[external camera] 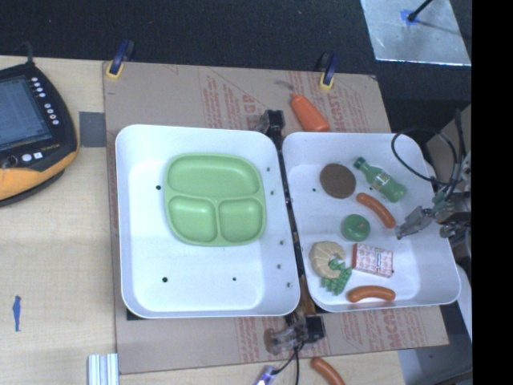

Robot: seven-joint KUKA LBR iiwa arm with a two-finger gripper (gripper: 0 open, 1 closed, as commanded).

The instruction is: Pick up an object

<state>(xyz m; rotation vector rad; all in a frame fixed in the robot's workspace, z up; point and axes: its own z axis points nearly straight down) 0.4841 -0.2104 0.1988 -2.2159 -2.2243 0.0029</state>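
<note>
The right bin (437, 289) holds a brown round patty (337, 180), a green bottle (381, 180), an orange sausage (375, 208), a green ball-like piece (355, 228), a sandwich with green lettuce (330, 262), a red and white box (373, 260) and a second sausage (370, 294). My gripper (417, 221) reaches in over the right bin's right side, just right of the first sausage and above the box. Nothing is visibly held in it. Most of the arm is cut off at the right.
The left bin (136, 239) holds a green divided plate (215, 198). An orange carrot (309, 113) lies on the cardboard behind the bins. Another sausage (327, 369) lies in front of them. A teach pendant (28, 135) rests at far left. Black cables (409, 155) loop near the gripper.
</note>
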